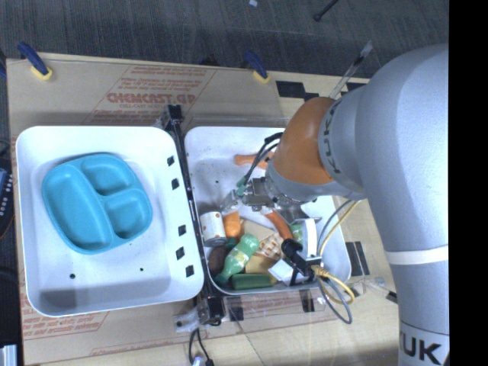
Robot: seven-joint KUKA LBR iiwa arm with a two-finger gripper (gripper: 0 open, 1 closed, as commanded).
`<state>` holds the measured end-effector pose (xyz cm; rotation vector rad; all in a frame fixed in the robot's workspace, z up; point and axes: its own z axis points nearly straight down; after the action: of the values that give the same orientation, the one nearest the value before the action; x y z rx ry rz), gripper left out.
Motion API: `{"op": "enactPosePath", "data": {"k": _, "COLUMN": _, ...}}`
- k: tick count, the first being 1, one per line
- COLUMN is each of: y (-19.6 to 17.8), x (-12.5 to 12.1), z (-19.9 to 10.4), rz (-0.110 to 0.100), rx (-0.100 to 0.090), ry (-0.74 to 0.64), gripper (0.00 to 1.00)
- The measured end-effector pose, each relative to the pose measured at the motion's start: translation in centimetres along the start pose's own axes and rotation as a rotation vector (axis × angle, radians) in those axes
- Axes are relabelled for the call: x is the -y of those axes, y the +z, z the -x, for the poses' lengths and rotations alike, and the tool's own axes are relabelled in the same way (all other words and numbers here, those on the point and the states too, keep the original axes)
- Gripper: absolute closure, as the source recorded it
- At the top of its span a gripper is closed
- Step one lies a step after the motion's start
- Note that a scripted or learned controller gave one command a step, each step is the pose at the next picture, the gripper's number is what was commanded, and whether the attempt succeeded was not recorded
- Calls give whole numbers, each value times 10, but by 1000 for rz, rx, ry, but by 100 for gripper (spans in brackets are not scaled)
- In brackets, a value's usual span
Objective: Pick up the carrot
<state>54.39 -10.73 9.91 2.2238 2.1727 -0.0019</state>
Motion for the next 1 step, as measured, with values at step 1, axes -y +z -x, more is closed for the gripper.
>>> {"op": "enactPosePath", "data": {"k": 1, "y": -8, "x": 1, "z": -4, "rz": -15, "rx": -8, "ry": -15, "gripper": 100}}
